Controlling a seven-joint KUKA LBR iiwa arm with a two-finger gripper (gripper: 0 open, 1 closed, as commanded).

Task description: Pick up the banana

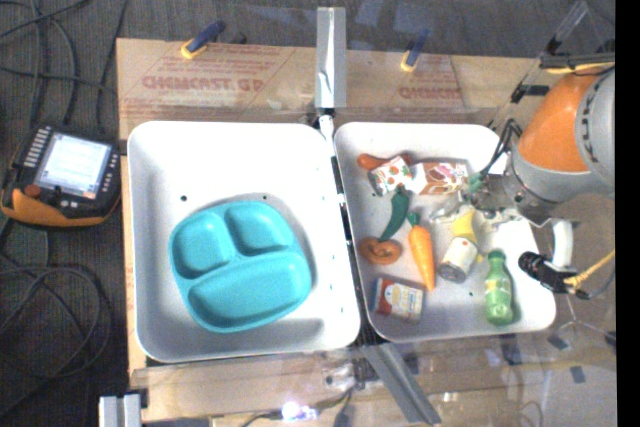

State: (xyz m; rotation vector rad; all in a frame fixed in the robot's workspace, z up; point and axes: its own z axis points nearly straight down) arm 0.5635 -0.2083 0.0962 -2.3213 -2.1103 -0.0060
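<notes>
The arm (pixel 565 140) reached in from three o'clock over the right bin (pixel 520 323), its orange band above the bin's three o'clock edge. The tool (pixel 484 193) sat low among the clutter near the bin's centre-right, and whether it stood wide or narrow could not be told from this slanted view; nothing could be seen gripped in it.

The banana (pixel 463 223) appeared to be the small pale-yellow piece just at seven o'clock from the tool, wedged between the carrot (pixel 422 255) and the tin can (pixel 458 260), though it was partly hidden and hard to make out. A green bottle (pixel 497 289) lay at five o'clock from it, and printed cartons (pixel 415 177) lay at eleven o'clock.

The left bin (pixel 150 245) held a turquoise divided plate (pixel 240 263).

As a toy fruit, the banana was probably light, stiff and smooth, so likely to slip from a shallow pinch. The best hold would be across its narrow middle, with the jaws closing on the curved sides, clear of the can and carrot crowding it.
</notes>
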